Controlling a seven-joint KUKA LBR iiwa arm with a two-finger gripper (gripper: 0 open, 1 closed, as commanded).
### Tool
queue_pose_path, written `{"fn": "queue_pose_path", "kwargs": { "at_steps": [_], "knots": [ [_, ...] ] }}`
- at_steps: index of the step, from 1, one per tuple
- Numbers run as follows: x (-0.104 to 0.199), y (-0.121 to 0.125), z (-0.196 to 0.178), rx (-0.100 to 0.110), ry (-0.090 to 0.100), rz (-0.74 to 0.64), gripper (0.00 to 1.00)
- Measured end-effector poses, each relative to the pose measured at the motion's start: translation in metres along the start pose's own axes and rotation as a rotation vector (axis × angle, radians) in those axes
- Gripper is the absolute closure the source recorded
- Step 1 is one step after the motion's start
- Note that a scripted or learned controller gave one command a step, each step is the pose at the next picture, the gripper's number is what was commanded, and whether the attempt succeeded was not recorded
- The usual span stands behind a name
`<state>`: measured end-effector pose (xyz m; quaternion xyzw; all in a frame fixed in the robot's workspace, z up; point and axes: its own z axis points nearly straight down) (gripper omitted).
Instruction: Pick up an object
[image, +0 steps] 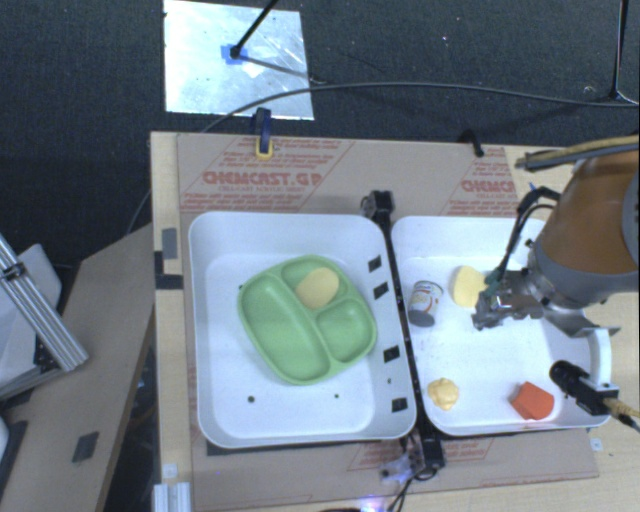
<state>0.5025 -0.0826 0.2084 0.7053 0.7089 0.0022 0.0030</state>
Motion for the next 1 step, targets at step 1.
{"fn": "queue_pose_path", "kwargs": {
  "at_steps": [1],
  "knots": [
    [-0.0002, 0.0022, -0.0409, 0.000, 0.000, 0.000, 1.00]
  ]
}}
